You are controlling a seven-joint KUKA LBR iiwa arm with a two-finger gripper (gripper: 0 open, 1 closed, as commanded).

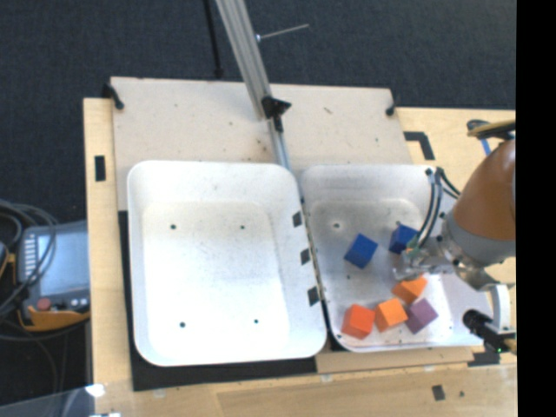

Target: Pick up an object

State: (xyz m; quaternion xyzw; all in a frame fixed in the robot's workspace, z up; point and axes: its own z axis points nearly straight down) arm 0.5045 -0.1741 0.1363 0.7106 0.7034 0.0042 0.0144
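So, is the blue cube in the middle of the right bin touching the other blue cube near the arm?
Apart. In the camera view, the middle blue cube and the other blue cube have a plain strip of white floor of the right bin between them.

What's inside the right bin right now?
The right bin holds two blue blocks, three orange blocks and a purple block. The arm covers its right side.
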